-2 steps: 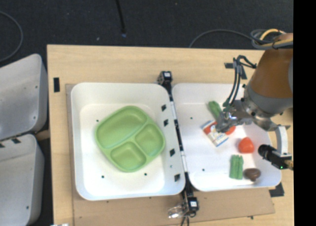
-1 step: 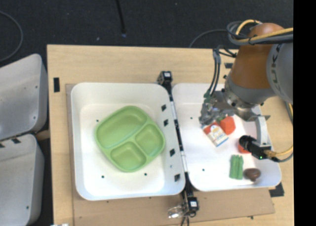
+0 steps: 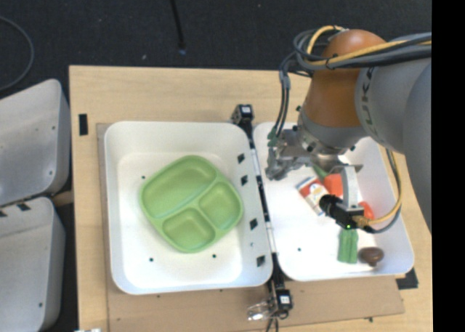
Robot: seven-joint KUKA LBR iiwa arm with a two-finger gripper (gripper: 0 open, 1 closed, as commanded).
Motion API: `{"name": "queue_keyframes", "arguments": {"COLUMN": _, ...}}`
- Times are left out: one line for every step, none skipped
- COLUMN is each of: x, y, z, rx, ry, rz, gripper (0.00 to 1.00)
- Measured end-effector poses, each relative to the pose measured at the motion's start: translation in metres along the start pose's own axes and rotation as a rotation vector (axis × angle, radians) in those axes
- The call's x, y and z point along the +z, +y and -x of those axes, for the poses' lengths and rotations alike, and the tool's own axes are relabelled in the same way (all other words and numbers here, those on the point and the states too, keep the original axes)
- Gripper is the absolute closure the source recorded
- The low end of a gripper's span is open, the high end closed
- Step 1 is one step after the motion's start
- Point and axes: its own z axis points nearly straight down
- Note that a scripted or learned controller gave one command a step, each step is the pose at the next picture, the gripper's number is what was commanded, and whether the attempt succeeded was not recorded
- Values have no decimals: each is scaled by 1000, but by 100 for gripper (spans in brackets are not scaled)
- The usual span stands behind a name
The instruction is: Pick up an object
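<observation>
Claw (image 3: 285, 165) low in right bin (image 3: 320, 258), nr divider; opening can't tell (wrist hides it); nothing visibly held.

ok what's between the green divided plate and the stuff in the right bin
In the camera view, between the green plate and the objects run the two bins' adjoining white rims with small black clips, then bare bin floor.

The arm's wrist (image 3: 336, 109) covers the twelve o'clock part of the right bin (image 3: 320, 261) and hides the end effector beneath it. A small orange and white item (image 3: 317, 191) under it is partly covered, its kind unclear.
</observation>
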Motion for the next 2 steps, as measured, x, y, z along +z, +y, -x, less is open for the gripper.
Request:
{"name": "queue_keyframes", "arguments": {"x": 6, "y": 9, "z": -50, "rx": 0, "ry": 0, "rz": 0, "gripper": 100}}
{"name": "queue_keyframes", "arguments": {"x": -4, "y": 29, "z": -92, "rx": 1, "ry": 1, "rz": 1, "gripper": 100}}
